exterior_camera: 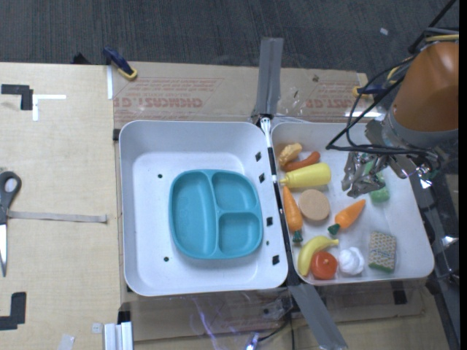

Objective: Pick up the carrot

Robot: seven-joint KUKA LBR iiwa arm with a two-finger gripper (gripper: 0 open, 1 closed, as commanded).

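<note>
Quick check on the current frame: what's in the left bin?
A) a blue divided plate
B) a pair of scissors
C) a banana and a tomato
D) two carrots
A: the left bin holds just the blue divided plate, with three compartments; the food items, including the carrot, lie in the right bin under the claw.

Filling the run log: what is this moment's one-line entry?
hand: above right bin, nothing visibly held | carrot: lying in bin, below hand | pick: not done
</note>
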